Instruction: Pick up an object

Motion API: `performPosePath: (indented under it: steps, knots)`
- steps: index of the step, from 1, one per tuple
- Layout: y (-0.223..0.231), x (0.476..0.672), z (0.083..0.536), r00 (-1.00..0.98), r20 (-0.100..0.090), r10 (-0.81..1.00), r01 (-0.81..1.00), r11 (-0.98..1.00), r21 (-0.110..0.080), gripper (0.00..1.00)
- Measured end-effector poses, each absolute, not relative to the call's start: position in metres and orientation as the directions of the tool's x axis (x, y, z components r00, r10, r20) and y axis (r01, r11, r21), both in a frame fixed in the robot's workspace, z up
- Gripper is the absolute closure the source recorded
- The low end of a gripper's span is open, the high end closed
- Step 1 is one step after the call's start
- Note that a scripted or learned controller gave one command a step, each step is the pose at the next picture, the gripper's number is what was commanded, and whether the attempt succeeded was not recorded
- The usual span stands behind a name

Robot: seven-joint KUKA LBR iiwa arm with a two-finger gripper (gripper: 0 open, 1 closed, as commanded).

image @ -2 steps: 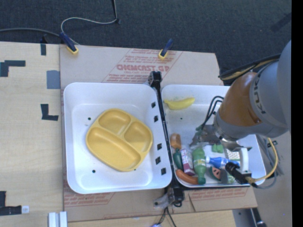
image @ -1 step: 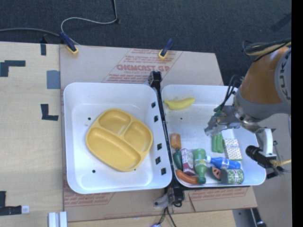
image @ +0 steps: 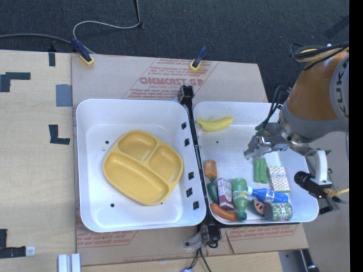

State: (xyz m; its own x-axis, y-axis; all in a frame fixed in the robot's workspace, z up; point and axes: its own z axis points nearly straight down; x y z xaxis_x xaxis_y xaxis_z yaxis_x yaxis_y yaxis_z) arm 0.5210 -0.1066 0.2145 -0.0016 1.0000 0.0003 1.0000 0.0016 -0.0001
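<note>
The arm, grey with an orange band, reaches in from the right over the right bin, and its gripper hangs over the middle of that bin, just above a green cucumber-like piece; whether the gripper is released or clenched cannot be told from this angle, and nothing shows between its tips. The objects to pick are all in the right bin: a yellow banana lies alone toward the far left corner, and the rest crowd along the near side. Just right of the green piece lies a small white patterned box. Along the left wall there is an orange piece, and nearer, a dark green piece, a pink-and-white packet, a green bottle and a red sausage-like piece. A blue-and-white bottle lies on its side, with a watermelon slice and a green can beside it at the near edge. The left bin holds a yellow divided tray, set askew. Both bins rest on cardboard on the surface.
</note>
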Motion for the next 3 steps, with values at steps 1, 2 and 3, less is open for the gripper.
performPosePath:
  steps: [1, 2, 3]
  knots:
    - [-0.107, 0.521, 0.214, -0.001, 0.000, 1.000, 1.000, 0.001, 0.000, 0.00]
    - [-0.149, 0.510, 0.089, -0.001, -0.005, 1.000, 1.000, 0.001, 0.013, 0.00]
    - [-0.177, 0.489, 0.088, -0.005, 0.003, 1.000, 1.000, 0.005, 0.012, 0.00]
